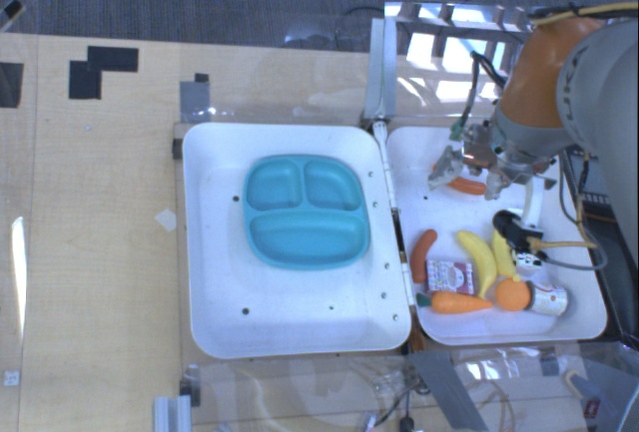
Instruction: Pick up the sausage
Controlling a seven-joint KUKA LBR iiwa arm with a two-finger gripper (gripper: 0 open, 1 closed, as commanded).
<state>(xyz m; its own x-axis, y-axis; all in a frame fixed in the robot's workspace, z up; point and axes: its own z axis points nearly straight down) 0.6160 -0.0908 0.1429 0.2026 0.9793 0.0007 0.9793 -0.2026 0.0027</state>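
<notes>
Glossy plastic bins [210,220], wooden bench [90,220]

Both bins are seen as white: left bin [215,250]; right bin [419,146]; a light-blue divided tray [305,211] is noted in the left one. In the right bin, a reddish-brown sausage [423,253] is recorded; bananas [479,260] yellow; carrot [459,302] orange with green tip; orange [512,294] orange; a pink-and-white printed packet [448,275]. Arm [569,91] is noted grey with an orange band; bench [90,220] pale wood with black patches.
</notes>
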